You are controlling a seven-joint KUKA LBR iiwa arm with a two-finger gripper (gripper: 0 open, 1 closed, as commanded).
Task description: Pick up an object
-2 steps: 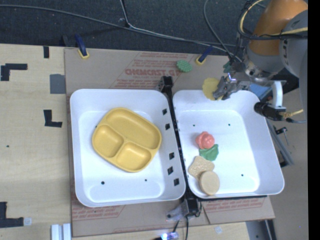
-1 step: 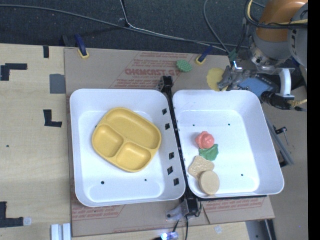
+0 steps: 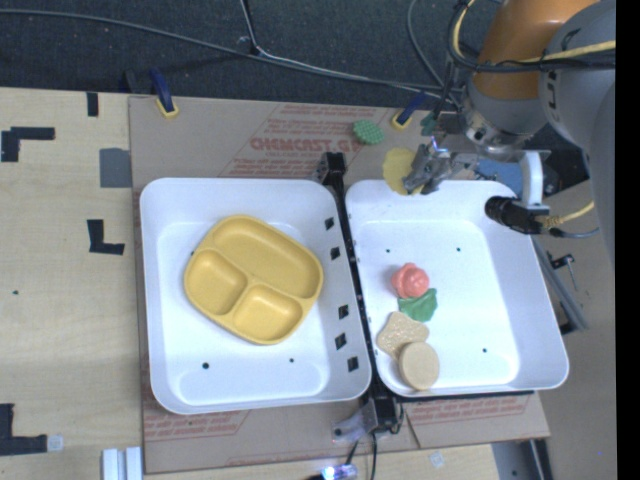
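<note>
In the right bin lie a red-pink rounded toy with a green piece against it, a tan heart-shaped piece and a tan round piece near the front left corner. My gripper hangs above the far left rim of the right bin, well apart from these objects. A yellow object lies on the cardboard just behind the rim, beside the fingers. Nothing shows between the fingers.
The left bin holds a yellow compartment tray. A green object rests on the cardboard behind the bins. A black clip divider joins the bins. Cables run across the dark back area.
</note>
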